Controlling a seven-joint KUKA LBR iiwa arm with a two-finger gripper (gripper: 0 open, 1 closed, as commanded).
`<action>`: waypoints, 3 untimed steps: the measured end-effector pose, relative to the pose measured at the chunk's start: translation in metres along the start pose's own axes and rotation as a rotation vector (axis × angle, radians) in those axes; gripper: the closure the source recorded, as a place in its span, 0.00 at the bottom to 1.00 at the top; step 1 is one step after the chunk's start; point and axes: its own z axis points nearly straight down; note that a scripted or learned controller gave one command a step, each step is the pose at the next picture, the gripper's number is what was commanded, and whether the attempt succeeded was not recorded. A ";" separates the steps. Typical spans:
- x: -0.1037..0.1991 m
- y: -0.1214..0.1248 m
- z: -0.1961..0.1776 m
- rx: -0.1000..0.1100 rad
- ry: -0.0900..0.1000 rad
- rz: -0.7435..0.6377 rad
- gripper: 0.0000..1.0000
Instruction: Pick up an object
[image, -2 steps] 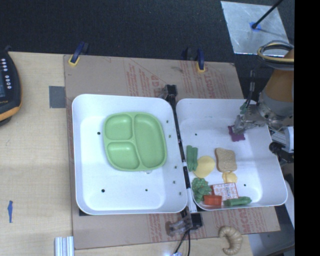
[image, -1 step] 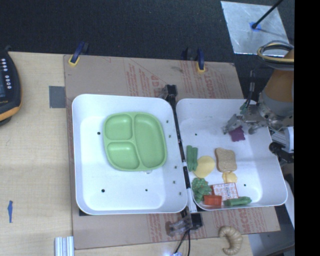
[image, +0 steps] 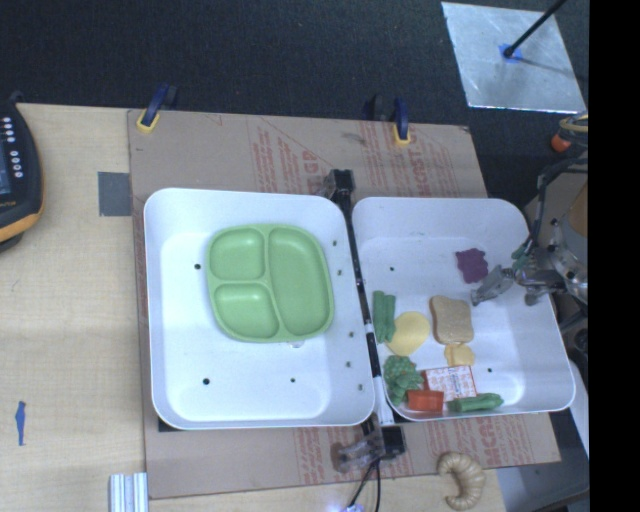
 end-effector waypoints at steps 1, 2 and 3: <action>0.001 0.069 0.030 -0.009 -0.003 -0.006 0.00; 0.000 0.090 0.062 -0.006 -0.003 -0.006 0.00; 0.007 0.031 -0.028 -0.005 0.000 0.001 0.00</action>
